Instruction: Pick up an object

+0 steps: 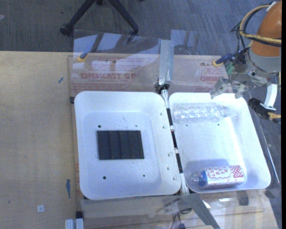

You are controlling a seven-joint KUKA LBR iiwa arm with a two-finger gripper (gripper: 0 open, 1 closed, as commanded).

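Note:
A clear, empty plastic bottle (202, 112) lies on its side along the back of the right bin (259, 147). A small bottle with a red and white label (220, 175) lies in that bin's front corner. A dark ribbed rectangular pad (120, 144) rests flat in the middle of the left bin (85, 116). My gripper (229, 87) hangs over the back rim of the right bin, just right of and behind the clear bottle's cap end. Nothing shows between its fingers.
A metal post (166, 62) stands behind the gap between the bins. Clear plastic panels (114, 67) line the back of the bench. Yellow and black cables (250, 24) loop by the arm at the right. A chair base (98, 13) stands on the floor behind.

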